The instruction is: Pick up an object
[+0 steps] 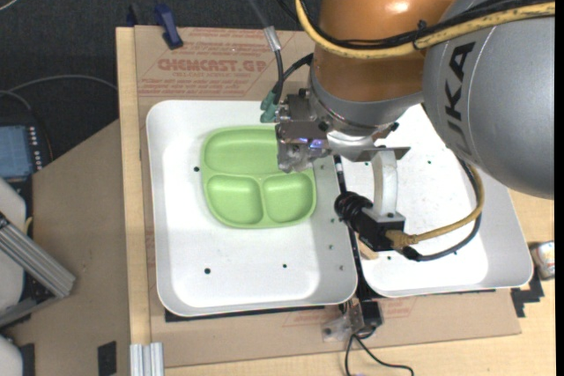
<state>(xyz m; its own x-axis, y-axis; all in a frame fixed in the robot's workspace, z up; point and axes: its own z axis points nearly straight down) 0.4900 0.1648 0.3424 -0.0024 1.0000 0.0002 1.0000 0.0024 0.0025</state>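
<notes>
Green plate (256, 176), split into three compartments, lies flat in the left bin (176, 216), toward its far right part. Above the plate's right edge hangs the gripper (295, 156), under the arm's orange band (388, 4); whether it touches or grips the plate cannot be told.

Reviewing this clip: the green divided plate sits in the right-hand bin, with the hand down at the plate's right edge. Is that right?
Not quite. The camera view shows the green divided plate lying in the left-hand bin, not the right-hand one. The rest stands: the hand is down at the plate's right edge.
</notes>
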